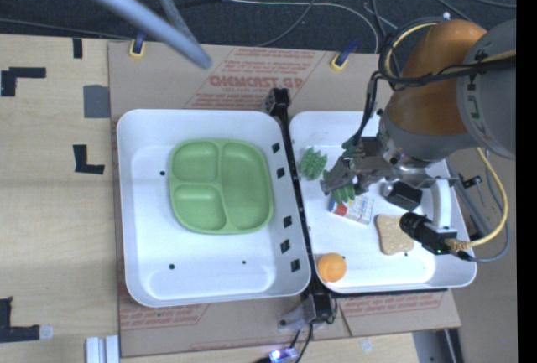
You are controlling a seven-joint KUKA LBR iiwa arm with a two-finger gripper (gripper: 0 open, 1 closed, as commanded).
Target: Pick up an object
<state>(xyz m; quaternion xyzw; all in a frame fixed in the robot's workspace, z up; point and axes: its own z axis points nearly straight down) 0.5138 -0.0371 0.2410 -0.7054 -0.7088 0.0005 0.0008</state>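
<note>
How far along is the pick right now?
Done: the arm has reached into the right bin, with the gripper low near the green toy and the small box. In hand: nothing visibly between the fingers. Left: grasp and lift an item; the orange and toast lie untouched, and the green plate sits in the left bin.

Two bins, one plate (green), four small items.

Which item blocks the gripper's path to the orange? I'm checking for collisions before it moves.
Nothing visible does. The gripper hangs in the right bin over a small red and white item; the orange lies apart at the bin's front corner, with bare floor between.
</note>
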